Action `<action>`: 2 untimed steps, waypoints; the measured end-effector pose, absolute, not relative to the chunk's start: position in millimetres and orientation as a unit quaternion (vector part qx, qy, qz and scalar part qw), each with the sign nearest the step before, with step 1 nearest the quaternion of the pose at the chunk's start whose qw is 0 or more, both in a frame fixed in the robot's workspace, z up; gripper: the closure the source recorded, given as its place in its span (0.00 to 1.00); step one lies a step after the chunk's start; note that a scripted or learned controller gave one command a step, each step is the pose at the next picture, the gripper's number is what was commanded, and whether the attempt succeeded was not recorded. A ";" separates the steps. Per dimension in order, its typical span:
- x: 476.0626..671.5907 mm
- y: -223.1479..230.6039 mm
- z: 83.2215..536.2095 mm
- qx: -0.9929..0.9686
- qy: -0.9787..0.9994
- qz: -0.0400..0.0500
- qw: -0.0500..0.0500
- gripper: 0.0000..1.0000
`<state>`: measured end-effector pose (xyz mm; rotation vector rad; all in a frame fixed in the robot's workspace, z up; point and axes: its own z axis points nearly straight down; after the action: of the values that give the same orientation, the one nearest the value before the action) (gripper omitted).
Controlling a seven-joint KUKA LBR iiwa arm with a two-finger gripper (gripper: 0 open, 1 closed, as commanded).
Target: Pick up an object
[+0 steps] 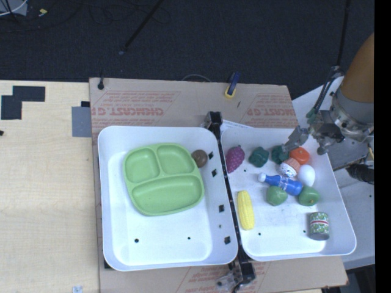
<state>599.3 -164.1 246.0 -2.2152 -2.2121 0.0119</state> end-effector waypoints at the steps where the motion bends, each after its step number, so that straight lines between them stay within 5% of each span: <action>1: 601.5 -164.4 253.0 -0.707 -0.707 0.001 0.001 0.00; 2: 610.0 -159.1 194.1 -0.706 -0.709 0.002 0.003 0.00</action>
<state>610.0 -159.1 194.1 -2.2131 -2.2224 0.0047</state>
